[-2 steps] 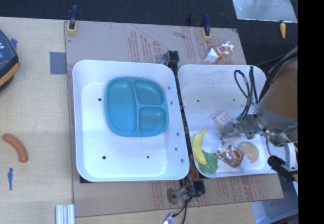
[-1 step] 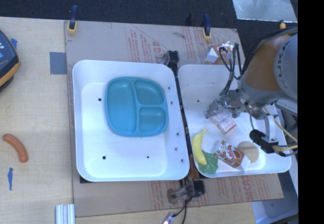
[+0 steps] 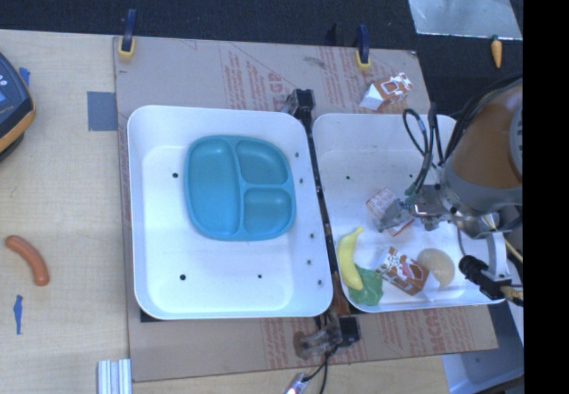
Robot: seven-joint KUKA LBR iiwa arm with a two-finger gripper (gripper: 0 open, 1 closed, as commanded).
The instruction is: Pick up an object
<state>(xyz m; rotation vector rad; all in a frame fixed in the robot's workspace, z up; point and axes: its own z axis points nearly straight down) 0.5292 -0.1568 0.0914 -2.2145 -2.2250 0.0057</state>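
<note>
We start at the near edge: the right bin (image 3: 351,139) holds the loose stuff, crowded toward its 6 o'clock rim. There we see a banana (image 3: 348,257) with a green leafy bit (image 3: 368,286) touching its lower end, a red-and-white packet (image 3: 404,271) just beside it at 3 o'clock, and a pale round thing (image 3: 436,267) touching that packet's far side. We judge they sit bunched low because the bin is shallow and things slide to the wall.

The gripper (image 3: 397,218) hangs low in this bin, at about 12 o'clock from the packet, right at a small clear wrapper (image 3: 382,203). Whether its tips are spread or closed on the wrapper we cannot tell; metal and plastic blur together. We judge the wrapper is the target, reached from the arm's side.

The left bin (image 3: 147,205) carries a blue divided tray (image 3: 238,188), lying flat near its middle, compartments bare.

Farther out, a second small carton (image 3: 388,92) lies on the cardboard outside the right bin at 12 o'clock. A sausage (image 3: 28,259) sits on the bench well apart at 9 o'clock.
</note>
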